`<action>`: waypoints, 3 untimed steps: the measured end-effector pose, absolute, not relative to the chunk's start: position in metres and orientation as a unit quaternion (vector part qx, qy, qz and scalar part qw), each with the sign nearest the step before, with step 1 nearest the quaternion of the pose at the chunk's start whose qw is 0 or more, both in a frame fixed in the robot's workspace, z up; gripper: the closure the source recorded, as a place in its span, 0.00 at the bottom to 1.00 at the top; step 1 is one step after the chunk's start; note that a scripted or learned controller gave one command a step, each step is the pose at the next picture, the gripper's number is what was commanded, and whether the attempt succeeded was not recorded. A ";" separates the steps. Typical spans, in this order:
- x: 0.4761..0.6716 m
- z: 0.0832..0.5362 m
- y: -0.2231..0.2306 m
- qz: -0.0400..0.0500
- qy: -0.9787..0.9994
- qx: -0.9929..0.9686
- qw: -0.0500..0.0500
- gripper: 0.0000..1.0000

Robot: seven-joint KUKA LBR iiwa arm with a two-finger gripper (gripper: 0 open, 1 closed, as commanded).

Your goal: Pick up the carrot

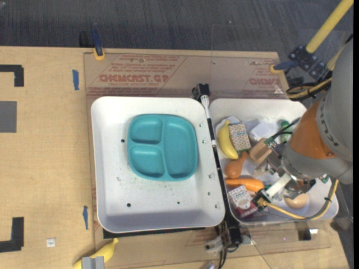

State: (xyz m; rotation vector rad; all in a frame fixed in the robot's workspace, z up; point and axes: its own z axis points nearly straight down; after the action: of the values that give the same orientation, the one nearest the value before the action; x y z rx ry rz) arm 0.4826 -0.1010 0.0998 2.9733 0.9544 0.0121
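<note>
reaching into the crowded bin, carrot just beside me

my gripper [275, 171] hangs low over the right bin [328, 209], coming in from the right under the grey wrist and its orange band. whether my grip is spread or pressed together i cannot tell from this angle, because the wrist covers it. the carrot [244, 182] lies flat near the middle of that bin, its length running left to right, just to the left of my gripper. just above it in the view is a rounder orange piece [236, 166]. a banana [226, 141] lies lengthwise along the bin's left wall, with a patterned packet [240, 136] just beside it. below the carrot sits a red and white packet [238, 195], and a pale egg-shaped thing [297, 200] rests toward the bin's lower right. the left bin [106, 167] holds a teal divided plate [162, 146], well apart from me.
</note>
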 end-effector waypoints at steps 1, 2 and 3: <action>0.483 0.089 -0.103 0.006 0.102 0.995 0.007 0.00; 0.482 0.089 -0.098 0.003 0.131 0.991 0.005 0.00; 0.552 0.088 -0.103 -0.001 0.101 0.995 0.001 0.00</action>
State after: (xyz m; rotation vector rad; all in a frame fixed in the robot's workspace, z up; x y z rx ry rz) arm 0.5522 -0.1031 0.0882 3.1231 0.3185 -0.0017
